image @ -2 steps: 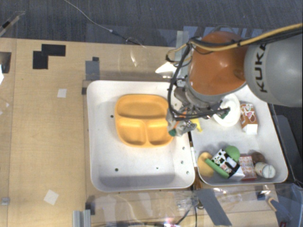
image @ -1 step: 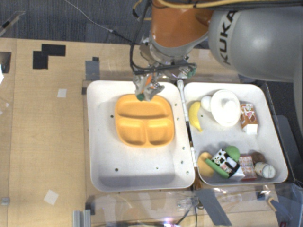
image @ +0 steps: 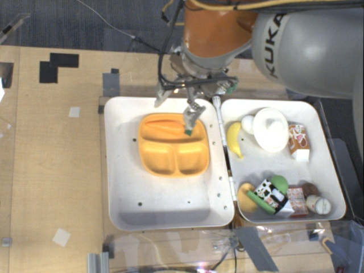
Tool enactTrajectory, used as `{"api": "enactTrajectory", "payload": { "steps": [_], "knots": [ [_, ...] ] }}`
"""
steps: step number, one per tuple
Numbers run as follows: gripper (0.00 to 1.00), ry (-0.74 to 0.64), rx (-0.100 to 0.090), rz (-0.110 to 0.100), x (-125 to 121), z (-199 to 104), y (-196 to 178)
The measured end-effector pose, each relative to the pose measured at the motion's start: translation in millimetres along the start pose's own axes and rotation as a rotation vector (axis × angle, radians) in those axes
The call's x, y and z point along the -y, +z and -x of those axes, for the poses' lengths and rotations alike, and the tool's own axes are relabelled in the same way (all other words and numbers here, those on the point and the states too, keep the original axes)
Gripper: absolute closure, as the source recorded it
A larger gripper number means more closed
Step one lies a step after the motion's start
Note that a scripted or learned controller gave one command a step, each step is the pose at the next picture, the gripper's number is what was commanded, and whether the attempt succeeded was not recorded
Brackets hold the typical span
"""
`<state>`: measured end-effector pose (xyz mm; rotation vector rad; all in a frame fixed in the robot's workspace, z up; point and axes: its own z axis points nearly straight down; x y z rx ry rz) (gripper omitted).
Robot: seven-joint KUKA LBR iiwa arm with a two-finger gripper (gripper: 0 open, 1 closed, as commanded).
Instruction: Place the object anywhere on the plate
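The pincer (image: 191, 120) hangs over the upper right part of the orange plate (image: 173, 150), its fingers slanting down toward the plate's long upper compartment; they look close together, but whether they are clenched, released or pinching anything cannot be told. A small green-tipped bit shows at the finger ends, touching or just above the plate, too small to identify. The wrist above it, wrapped in the orange band and dark cables, hides the far rim of the left bin (image: 121, 169). The plate has 3 compartments, 1 long one at the top and 2 smaller ones below, and sits in the upper middle of that bin. In the right bin (image: 329, 152), a banana (image: 234, 139) lies along the left wall, beside a white cup-like object (image: 269, 129) and a small carton (image: 298, 141). Lower in that bin a cow-patterned toy (image: 269, 194) overlaps a green object (image: 279, 183) and a yellow one (image: 246, 194), with a packet and a round piece at the right that are hard to make out. The counter (image: 51, 169) carries both bins; the grey arm cuts off at the top and right edges.
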<state>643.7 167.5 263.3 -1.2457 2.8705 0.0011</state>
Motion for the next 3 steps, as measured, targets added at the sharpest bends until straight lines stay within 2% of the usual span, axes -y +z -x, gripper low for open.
{"api": "enactTrajectory", "payload": {
  "steps": [1,2,3],
  "knots": [
    [1.0,0.0,0.012,-0.005,0,3,-14],
    [1.0,0.125,-0.003,0.003,-55,27,31],
    [0.0,0.127,-0.002,0.002,-53,27,30]
  ]
}}
